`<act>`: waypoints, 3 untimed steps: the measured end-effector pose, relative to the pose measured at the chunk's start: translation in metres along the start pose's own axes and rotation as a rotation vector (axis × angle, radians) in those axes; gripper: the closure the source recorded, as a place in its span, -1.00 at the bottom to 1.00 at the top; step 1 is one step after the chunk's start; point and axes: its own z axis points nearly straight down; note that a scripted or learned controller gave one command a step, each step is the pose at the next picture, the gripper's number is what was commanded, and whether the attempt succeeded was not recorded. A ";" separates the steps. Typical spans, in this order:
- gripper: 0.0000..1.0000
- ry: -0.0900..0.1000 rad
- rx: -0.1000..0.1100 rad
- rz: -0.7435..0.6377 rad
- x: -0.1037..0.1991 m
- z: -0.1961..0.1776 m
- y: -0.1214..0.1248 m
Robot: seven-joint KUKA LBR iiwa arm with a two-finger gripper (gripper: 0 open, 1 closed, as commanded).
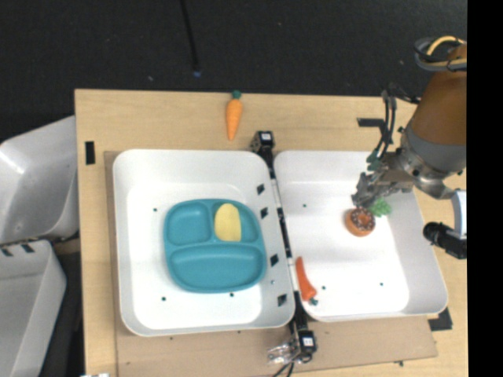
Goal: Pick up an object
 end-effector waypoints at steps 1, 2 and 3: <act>1.00 0.001 0.000 -0.001 0.054 -0.007 0.002; 1.00 0.000 -0.001 0.000 0.111 -0.007 0.007; 1.00 0.001 0.000 0.000 0.161 -0.007 0.009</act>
